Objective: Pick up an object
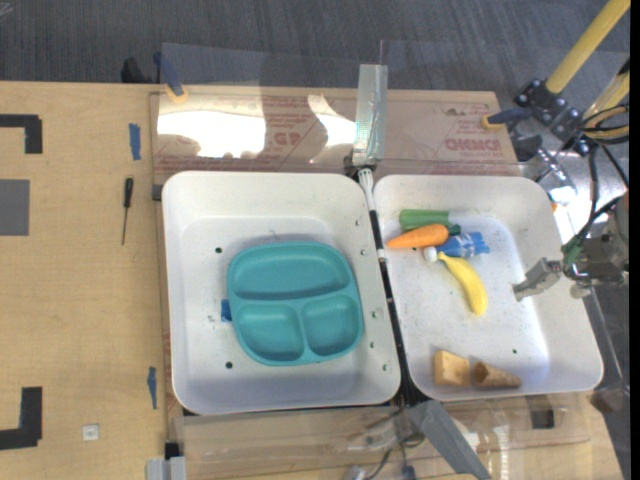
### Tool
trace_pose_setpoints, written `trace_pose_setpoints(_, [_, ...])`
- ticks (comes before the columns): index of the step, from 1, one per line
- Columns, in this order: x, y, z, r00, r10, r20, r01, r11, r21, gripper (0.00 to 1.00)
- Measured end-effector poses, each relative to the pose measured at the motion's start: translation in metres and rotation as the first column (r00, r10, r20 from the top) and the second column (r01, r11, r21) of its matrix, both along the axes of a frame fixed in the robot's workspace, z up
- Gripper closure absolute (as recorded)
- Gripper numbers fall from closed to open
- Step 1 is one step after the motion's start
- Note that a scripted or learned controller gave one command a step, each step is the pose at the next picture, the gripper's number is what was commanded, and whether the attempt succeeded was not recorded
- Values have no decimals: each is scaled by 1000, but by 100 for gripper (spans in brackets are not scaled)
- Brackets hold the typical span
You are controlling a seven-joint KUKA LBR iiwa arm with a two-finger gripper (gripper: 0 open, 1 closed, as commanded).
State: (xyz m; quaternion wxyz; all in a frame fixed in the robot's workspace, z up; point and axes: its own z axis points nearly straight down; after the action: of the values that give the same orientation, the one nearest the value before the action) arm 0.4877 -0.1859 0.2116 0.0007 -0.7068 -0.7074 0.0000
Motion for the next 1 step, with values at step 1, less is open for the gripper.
trace_pose_setpoints(1, [42, 51, -99, 999, 34, -10, -34, 999, 4, 0])
